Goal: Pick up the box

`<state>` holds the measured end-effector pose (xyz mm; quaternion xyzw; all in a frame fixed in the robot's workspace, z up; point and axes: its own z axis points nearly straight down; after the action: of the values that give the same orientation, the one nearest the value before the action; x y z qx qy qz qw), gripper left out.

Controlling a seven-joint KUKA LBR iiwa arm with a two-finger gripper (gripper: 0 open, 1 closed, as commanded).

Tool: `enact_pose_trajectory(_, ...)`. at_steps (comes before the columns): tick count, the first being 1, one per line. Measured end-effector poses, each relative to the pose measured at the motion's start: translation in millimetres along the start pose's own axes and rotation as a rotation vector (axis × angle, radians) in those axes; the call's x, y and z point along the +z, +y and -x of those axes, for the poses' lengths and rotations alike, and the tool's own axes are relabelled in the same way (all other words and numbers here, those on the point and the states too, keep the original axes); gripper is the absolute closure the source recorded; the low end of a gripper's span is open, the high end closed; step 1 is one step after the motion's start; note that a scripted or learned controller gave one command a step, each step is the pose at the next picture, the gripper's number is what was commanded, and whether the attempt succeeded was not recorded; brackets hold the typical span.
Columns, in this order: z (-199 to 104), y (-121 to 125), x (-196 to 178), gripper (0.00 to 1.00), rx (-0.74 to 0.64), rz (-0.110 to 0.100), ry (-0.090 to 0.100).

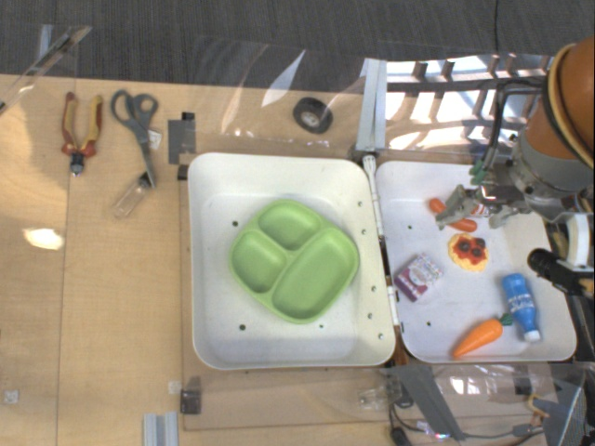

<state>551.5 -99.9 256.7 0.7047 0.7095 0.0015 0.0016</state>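
The box (418, 275) is small, purple and white, and lies tilted in the right bin (406, 337) near its left wall. My gripper (479, 208) hangs over the back of that bin, up and to the right of the box and well apart from it. Its fingers (456, 202) stand open with nothing between them. A small orange-red toy (444, 211) lies just beside the left finger.
Also in the right bin are a toy pizza (468, 252), a blue bottle (521, 305) and a carrot (479, 335). The left bin (200, 249) holds a green divided plate (296, 260). Scissors (139, 124), pliers (79, 128) and a tape roll (313, 114) lie on the bench.
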Motion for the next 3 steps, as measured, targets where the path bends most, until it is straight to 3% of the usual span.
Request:
enact_pose_trajectory(1,-8.5,27.1,160.7,0.00,0.101,0.003,0.000)
enact_pose_trajectory(2,-5.7,-41.4,166.5,0.00,0.083,0.010,-0.001)
enact_pose_trajectory(3,-5.1,-38.1,155.1,1.00,0.081,0.019,-0.004)
